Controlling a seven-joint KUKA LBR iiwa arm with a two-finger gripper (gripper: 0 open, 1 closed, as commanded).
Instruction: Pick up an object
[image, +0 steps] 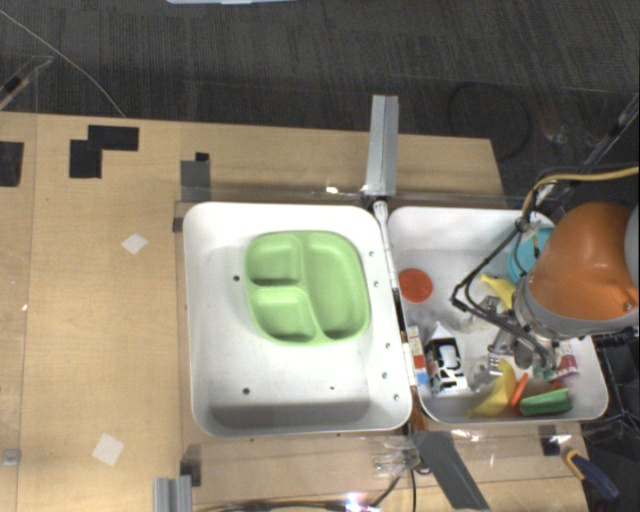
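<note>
Wood surface (90, 300), two white bins | left bin (215, 400): green divided tray (305, 285) | right bin (450, 235): orange disc (415, 285), yellow banana (497, 395), green block (545, 402) | tool (515, 355) low above the banana, grip state cannot be told.

- No legible text, brand, number or sign anywhere in the camera view.
- Small black-and-white item (443, 362) in the right bin (450, 235): carries printed markings, too small and blurred to read.
- Black square patches (100, 148) on the bench top (90, 330): plain blocks, no characters.
</note>
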